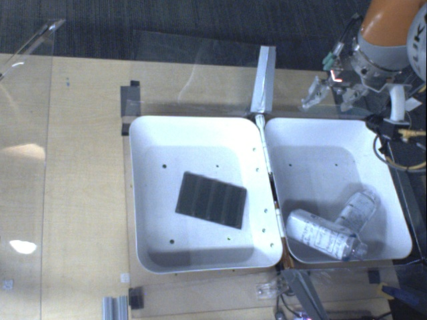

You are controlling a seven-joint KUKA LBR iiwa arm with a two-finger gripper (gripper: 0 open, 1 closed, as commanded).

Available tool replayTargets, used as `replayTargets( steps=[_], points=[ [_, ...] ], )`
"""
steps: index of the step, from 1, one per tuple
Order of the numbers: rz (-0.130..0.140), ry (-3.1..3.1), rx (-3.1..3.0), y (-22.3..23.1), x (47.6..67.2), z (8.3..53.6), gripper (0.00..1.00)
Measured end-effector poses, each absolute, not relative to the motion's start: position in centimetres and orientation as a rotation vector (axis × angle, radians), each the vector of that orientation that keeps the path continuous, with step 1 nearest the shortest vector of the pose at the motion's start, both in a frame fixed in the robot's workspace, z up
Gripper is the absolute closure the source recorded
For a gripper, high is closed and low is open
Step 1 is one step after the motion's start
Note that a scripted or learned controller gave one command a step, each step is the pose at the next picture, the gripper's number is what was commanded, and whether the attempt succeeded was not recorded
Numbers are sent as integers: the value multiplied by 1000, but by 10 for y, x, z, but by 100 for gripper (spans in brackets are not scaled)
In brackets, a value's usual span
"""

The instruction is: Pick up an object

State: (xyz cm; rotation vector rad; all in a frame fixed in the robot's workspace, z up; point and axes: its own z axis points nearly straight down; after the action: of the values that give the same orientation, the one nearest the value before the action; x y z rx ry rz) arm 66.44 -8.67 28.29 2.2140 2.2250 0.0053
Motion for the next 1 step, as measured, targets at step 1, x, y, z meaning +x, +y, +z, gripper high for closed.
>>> replayTargets(
  steps=[1],
  points=[
    [5,1844,2542,-108,636,205,0]
  ],
)
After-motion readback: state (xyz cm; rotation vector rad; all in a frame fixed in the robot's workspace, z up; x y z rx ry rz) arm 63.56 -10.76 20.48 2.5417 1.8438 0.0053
